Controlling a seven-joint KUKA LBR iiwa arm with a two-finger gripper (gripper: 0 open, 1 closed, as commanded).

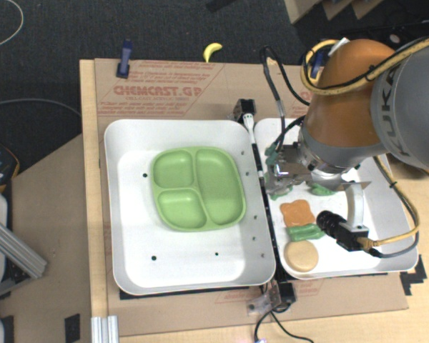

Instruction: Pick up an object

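Observation:
A green three-compartment plate [198, 188] lies in the left bin [129, 249]. In the right bin [386, 259] I see an orange toast-like piece [297, 211], a small green piece [302, 231] below it, and a round tan cookie-like piece [302, 256] near the front. Another green piece [322, 189] peeks out under the wrist. My gripper [280, 174] hangs low at the right bin's left side, just above the orange piece, mostly covered by the orange-banded wrist [343, 98].
The bins sit on a cardboard sheet [164, 84]. A blue clip [124, 59] and a yellow banana toy [211, 50] lie at its far edge. Black cables [275, 91] run along the divider, and a black cable plug [339, 231] hangs over the right bin.

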